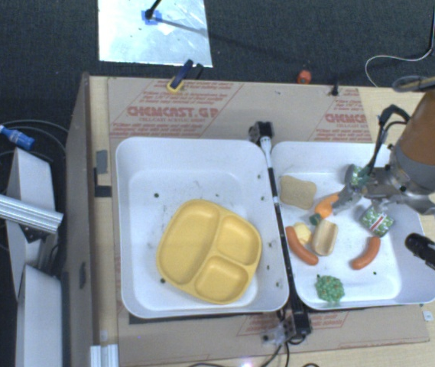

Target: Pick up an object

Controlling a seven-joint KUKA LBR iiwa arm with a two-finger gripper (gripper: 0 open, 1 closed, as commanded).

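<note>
The gripper [345,199] sits low in the right bin [416,285], its opening impossible to tell. A carrot [326,205] lies touching it at eight o'clock, beside bread [298,191].

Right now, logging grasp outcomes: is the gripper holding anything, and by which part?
Cannot be told: the gripper sits low beside the orange carrot piece, but nothing shows between its fingers.

We see even, bright overhead light, soft shadows in the bins [202,155] (glare on the foil sheet [156,21]), slightly soft focus.
</note>
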